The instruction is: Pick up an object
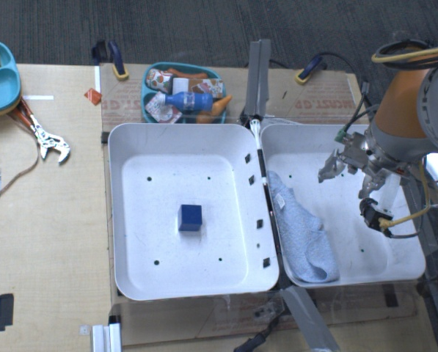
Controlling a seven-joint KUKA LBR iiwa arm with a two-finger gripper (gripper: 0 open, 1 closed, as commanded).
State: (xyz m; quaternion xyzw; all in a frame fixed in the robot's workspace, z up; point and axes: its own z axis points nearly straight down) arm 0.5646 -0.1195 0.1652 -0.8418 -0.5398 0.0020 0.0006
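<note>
The arm (406, 105) is reaching in from the right and hanging over the right bin (351, 270), with the gripper (341, 163) sitting above that bin's upper half, over bare white floor. Whether the gripper is wide or narrow I cannot tell, since it is small and tangled with cables here, and nothing is showing between its tips. Two things are lying in reach: a blue cloth (301, 229), crumpled along the right bin's left wall and running down toward its lower edge, and a blue cube (190, 218), resting alone near the middle of the left bin (130, 196), well apart from the gripper. By my reading the task is sitting at its opening step, the approach, with no object lifted yet. The cloth is the nearer candidate, lying down and to the left of the gripper in the same bin; the cube is calling for a crossing over the divider between the bins. For the cloth, the next move is likely calling for a shift toward the left wall, a descent onto a raised fold, and a pinch deep enough to catch fabric rather than skim it. For the cube, it is calling for a centred descent with the tips straddling two opposite faces. Soft cloth may be slipping free on the lift.
</note>
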